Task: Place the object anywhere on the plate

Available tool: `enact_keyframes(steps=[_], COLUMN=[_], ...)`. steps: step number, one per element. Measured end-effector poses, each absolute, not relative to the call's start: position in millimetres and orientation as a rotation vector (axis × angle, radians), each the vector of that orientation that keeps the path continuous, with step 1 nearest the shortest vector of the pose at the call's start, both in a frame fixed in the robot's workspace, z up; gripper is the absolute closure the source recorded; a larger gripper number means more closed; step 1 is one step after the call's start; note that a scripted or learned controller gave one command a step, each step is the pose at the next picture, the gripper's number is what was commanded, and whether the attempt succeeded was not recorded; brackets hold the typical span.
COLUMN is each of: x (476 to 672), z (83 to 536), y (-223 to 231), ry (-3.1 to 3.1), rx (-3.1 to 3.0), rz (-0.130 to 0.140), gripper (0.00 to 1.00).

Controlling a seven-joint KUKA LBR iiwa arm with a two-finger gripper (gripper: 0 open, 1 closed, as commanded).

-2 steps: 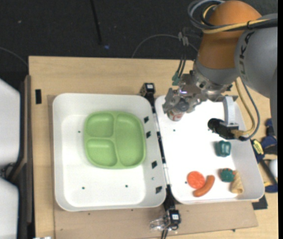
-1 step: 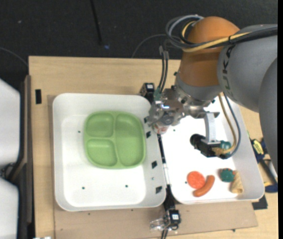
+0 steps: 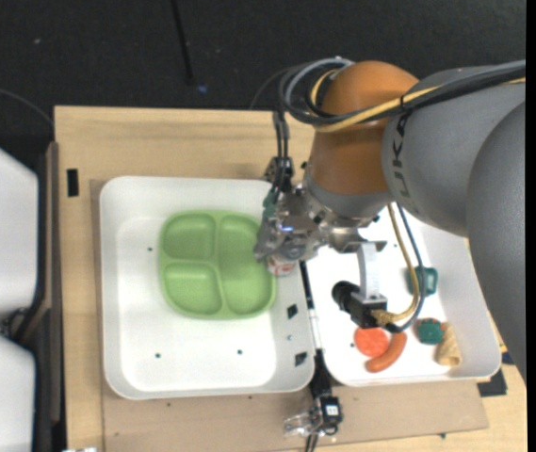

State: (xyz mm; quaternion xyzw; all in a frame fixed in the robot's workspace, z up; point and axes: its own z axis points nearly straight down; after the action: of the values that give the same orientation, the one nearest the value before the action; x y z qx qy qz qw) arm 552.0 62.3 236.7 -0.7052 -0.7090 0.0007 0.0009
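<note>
Claw [image 3: 284,250] hangs at the green plate's [image 3: 213,264] right edge; its fingers are blurred, so its grip cannot be told.

Setting: robotics lab test cell. Evidence: a grey industrial arm [image 3: 456,149] with an orange band is reaching over a plain wooden counter [image 3: 169,135], cables [image 3: 296,88] looping off its wrist. Two shallow white bins are sitting side by side on the counter; left bin [image 3: 121,347] is holding a green sectioned plate [image 3: 213,264], right bin [image 3: 470,370] is holding small toy-like items [image 3: 381,345]. Dark floor with a loose cable [image 3: 178,26] is showing beyond the counter. Nothing domestic is showing.
</note>
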Motion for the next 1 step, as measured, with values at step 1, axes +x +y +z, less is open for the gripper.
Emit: enact_keyframes(steps=[1], x=[521.9], z=[248.7], y=[98.8], ry=[-2.228], rx=[-2.212], rz=[-0.002], gripper=[1.00])
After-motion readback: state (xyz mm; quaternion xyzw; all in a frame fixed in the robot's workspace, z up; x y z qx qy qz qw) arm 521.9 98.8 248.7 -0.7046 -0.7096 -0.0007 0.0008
